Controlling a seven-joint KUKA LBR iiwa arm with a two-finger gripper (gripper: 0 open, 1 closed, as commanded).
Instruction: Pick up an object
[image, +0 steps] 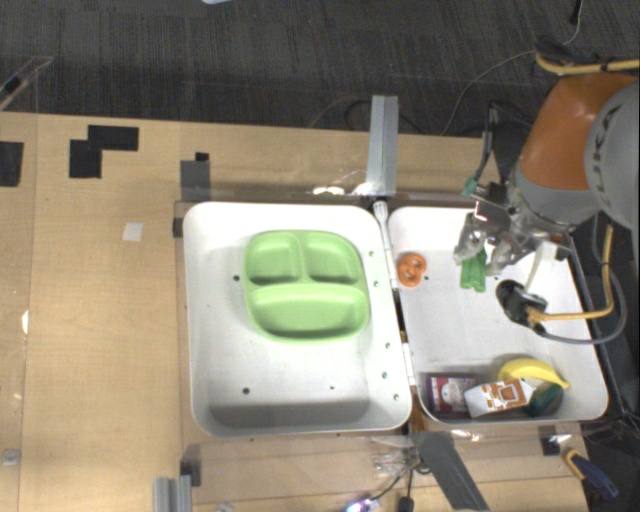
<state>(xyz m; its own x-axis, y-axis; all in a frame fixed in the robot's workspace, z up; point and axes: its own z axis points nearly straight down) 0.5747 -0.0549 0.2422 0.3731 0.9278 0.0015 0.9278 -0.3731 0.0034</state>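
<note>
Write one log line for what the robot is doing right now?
gripper: over right bin, far side | green object: at fingers, grasp unclear | orange ball: right bin | banana: near edge | green tray: left bin

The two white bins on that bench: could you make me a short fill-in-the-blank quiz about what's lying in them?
1. The green divided plate lies in the ____ bin.
2. The small orange thing sits by the right bin's ____ wall.
3. The banana lies near the right bin's ____ edge.
4. The gripper hangs over the ____ bin.

Missing words: left; left; front; right
</note>
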